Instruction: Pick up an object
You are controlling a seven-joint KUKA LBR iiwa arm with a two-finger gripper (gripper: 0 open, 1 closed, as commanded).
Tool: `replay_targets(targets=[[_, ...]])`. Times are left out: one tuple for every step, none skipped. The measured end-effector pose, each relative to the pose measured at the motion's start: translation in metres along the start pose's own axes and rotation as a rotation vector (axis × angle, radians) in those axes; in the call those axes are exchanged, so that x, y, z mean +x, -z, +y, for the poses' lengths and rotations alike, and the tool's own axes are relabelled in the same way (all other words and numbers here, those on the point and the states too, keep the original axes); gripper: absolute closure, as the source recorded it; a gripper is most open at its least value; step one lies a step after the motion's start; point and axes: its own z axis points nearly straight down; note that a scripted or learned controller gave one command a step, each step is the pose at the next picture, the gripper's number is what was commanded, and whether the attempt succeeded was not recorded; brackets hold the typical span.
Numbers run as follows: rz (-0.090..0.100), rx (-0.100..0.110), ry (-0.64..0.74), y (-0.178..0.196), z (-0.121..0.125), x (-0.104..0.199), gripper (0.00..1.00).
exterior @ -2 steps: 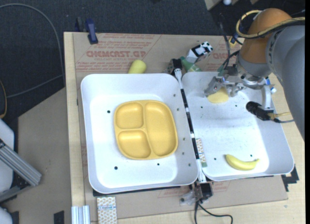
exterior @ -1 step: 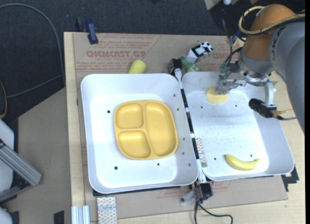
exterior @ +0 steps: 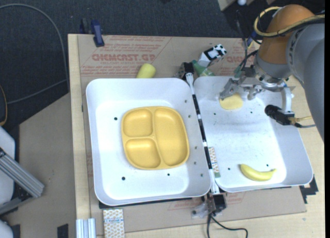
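Hovering: my claw (exterior: 241, 91) is low at the far edge of the right bin (exterior: 289, 144)
Claw: honestly can't tell how it's set
Pale yellow lump (exterior: 231, 103): right under the claw, whether they touch, no clue
Banana (exterior: 257, 172): near edge of the same bin
Yellow tray (exterior: 154, 137): middle of the left bin (exterior: 103, 129)
Yellow piece (exterior: 146, 70): on the counter (exterior: 77, 103), behind the left bin
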Motion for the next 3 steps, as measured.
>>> replay_targets(targets=[[0.005,0.004,0.000,-0.014,-0.002,0.003,0.00],[0.002,0.000,0.000,-0.002,0.000,0.002,1.00],[0.002,0.000,0.000,-0.002,0.000,0.002,0.00]])
